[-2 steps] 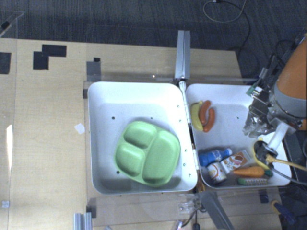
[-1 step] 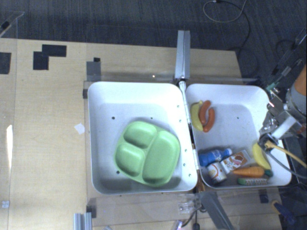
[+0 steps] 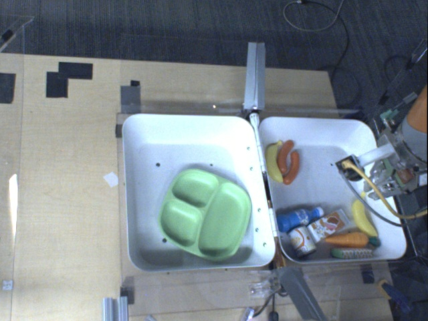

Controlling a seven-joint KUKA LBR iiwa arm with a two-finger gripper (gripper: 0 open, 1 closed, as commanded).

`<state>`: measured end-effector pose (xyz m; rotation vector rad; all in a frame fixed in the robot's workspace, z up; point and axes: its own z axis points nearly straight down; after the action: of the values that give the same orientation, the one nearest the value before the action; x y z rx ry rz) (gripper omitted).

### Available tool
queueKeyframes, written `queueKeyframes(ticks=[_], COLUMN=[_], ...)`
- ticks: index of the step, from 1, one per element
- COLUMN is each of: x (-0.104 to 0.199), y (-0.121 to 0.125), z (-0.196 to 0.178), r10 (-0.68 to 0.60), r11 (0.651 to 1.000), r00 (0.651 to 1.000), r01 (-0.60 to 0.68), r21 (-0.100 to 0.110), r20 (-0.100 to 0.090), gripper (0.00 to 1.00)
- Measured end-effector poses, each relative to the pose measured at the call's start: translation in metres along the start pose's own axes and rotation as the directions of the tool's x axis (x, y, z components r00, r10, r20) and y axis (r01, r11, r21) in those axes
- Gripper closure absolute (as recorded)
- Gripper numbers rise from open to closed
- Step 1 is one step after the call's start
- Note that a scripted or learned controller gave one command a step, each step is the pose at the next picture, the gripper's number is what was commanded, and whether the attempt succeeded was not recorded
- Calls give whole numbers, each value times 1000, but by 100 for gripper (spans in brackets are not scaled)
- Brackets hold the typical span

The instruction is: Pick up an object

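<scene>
Seen from the overhead camera, the grey arm's two-finger gripper point(image 3: 388, 174) hangs over the right side of the right-hand shallow white bin point(image 3: 314, 129). Whether it is spread or pressed together cannot be told. Near it, toward the bin's front corner, lies a small yellow toy banana point(image 3: 364, 218), smooth and curved, beside an orange toy carrot point(image 3: 348, 239). The left-hand white bin point(image 3: 147, 139) holds a pale green divided plate point(image 3: 206, 212).

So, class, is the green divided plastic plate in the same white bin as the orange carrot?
No, the green divided plastic plate lies in the view's left bin, while the orange carrot lies in the right bin.
</scene>
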<state>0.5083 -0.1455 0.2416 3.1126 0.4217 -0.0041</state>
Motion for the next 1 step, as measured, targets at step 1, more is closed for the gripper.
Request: queueKeyframes(ticks=[1], x=[-8], y=[35], z=[18], r10=[-168], r11=[986], r00=[986], r01=[168], r21=[1], r20=[0], gripper=[100])
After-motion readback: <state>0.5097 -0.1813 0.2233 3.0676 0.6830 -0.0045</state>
